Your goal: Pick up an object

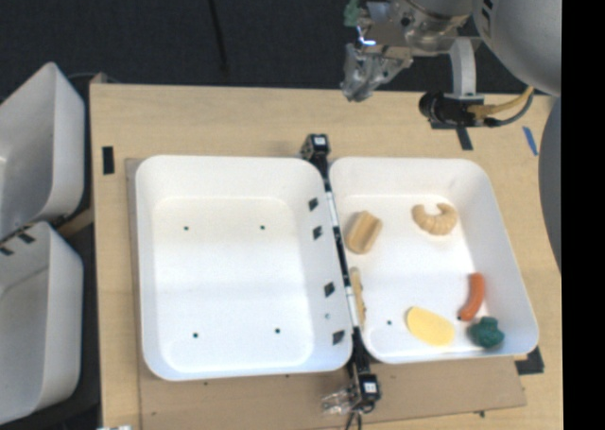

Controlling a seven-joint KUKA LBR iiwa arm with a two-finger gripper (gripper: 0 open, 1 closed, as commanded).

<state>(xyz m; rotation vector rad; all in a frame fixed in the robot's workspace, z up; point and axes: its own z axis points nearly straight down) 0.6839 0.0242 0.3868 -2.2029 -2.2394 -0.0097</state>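
Observation:
My gripper (pixel 359 83) hangs high above the bench, beyond the far edge of the bins, with nothing visible between its fingers. The right bin (pixel 492 201) holds a tan bread-like piece (pixel 363 231) near its left wall, a pale croissant shape (pixel 435 218) toward the back, a yellow oval (pixel 430 326) at the front, an orange-red sausage (pixel 473 296) by the right wall and a dark green lump (pixel 487 333) in the front right corner. A thin tan stick (pixel 356 294) lies along the divider.
The left bin (pixel 151 230) sits beside the right one, joined by a black-clipped divider (pixel 331 249). White containers (pixel 33 230) stand off the bench's left edge. Bare wooden bench (pixel 217 116) runs behind the bins.

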